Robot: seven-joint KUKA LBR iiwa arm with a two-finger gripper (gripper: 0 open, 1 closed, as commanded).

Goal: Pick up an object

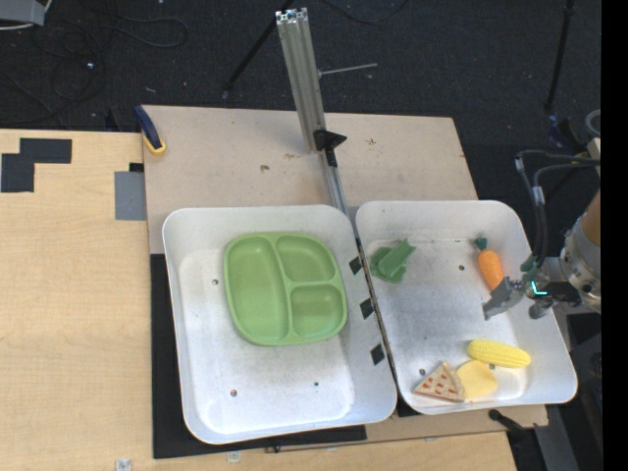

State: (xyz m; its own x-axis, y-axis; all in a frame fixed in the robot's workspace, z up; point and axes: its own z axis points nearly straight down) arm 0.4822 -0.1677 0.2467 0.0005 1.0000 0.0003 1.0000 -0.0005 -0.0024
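In the right bin (432,224) lie an orange carrot (489,266) near the right wall, a green toy (392,260) at the upper left, a yellow corn cob (498,353), a pizza slice (440,385) and a pale yellow piece (479,381) at the front. My gripper (518,302) hovers at the bin's right side, just below the carrot and above the corn. It is open, its dark fingers spread, with nothing between them.
The left bin (196,381) holds a green divided plate (287,288). A metal post (302,77) rises behind the bins. Black clips (365,307) sit along the seam between the bins. Cables hang at the far right.
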